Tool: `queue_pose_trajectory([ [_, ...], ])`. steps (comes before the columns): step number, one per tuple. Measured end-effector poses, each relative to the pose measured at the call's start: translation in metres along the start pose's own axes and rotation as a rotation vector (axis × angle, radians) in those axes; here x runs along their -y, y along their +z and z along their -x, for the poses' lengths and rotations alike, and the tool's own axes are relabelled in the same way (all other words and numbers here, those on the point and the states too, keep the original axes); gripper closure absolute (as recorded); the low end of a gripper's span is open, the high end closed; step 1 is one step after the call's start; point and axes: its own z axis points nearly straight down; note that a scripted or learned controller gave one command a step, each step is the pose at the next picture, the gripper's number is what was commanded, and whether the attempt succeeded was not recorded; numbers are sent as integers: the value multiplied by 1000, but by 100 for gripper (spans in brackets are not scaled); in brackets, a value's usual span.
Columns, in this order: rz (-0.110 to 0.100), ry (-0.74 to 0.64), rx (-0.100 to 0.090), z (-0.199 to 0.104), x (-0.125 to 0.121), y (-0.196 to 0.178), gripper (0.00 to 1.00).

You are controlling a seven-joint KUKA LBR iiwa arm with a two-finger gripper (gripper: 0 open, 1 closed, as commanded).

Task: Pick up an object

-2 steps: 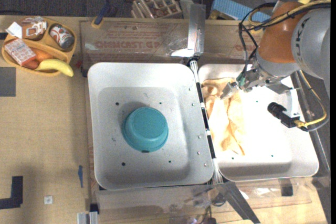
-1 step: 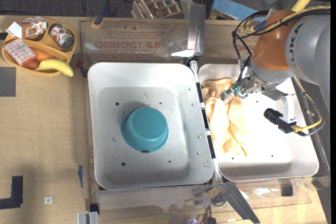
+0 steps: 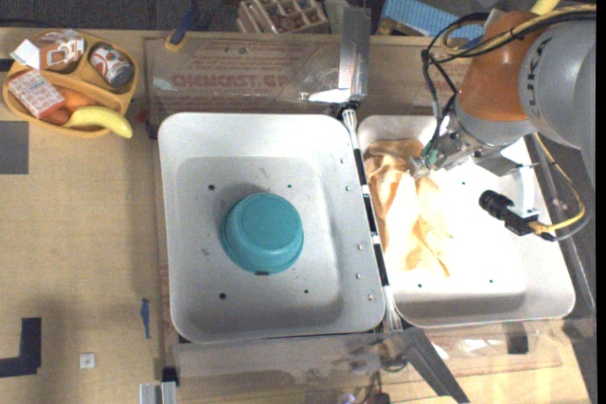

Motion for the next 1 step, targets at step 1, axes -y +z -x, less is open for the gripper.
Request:
queue_pose_trajectory([
  [1,0,0,0,0,0,0,0],
])
